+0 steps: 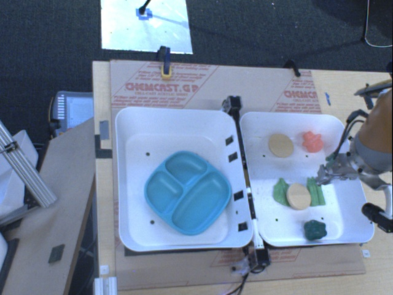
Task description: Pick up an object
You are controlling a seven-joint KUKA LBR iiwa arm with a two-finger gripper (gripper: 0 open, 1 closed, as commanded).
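The right bin (265, 232) holds a tan round disc (280, 145) at the back, a coral-pink lump (312, 141) beside it, a second tan disc (299, 196) lying on green leafy pieces (281, 191), and a dark green lump (315, 229) near the front. My gripper (323, 177) hangs low over the right side of this bin, just right of the green pieces and the second disc. Its fingers are too small and dark to read.
The left bin (132, 134) carries a blue divided plate (187, 191). A black divider with clips (239, 165) runs between the bins. The arm's grey body (374, 146) fills the right edge above the right bin's rim.
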